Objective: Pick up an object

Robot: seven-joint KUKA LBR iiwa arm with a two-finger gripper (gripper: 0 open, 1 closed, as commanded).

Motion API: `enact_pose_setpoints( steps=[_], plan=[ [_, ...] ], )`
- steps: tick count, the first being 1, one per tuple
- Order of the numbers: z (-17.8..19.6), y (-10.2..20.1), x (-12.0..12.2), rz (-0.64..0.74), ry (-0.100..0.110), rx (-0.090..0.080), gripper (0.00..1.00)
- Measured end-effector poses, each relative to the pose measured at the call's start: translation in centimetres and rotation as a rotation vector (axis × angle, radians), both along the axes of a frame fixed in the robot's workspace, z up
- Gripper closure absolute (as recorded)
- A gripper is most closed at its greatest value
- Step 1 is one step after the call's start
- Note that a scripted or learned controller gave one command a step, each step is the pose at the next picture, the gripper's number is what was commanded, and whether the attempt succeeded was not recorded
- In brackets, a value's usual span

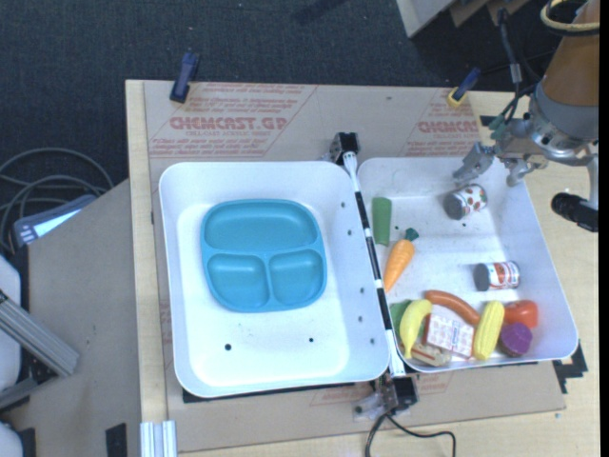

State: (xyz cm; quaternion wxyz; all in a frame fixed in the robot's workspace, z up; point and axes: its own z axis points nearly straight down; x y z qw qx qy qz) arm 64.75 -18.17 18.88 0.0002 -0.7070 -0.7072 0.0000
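My gripper (pixel 496 170) hangs over the far end of the right bin (pixel 547 255), its two grey fingers spread open with nothing between them. Just below and to the left of it a small white and red can (pixel 465 201) lies on the bin floor. Farther down the bin are a green block (pixel 382 219), an orange carrot (pixel 398 258) and a second small can (pixel 498 275). At the near end several toy foods are crowded together: a yellow banana (pixel 413 323), a sausage (pixel 452 305), corn (pixel 489 328), a tomato (pixel 522 312) and a purple piece (pixel 515 339).
The left bin (pixel 181 284) holds a blue divided plate (pixel 264 253). A black divider rail (pixel 364 246) runs between the bins. The grey arm with its orange band (pixel 573 65) comes in from the upper right. Blue clamps (pixel 184 76) sit on the board's far edge.
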Motion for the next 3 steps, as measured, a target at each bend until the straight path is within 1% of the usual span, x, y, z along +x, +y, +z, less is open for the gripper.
enact_pose_setpoints(
  steps=[1, 2, 3],
  plan=[
    [-5.5, 0.4, 1.9, 0.001, 0.003, 0.000, 0.00],
    [-6.7, 2.1, 2.0, 0.001, -0.003, -0.002, 0.00],
    [-4.1, 1.8, 1.4, 0.000, -0.003, -0.001, 0.00]
  ],
)
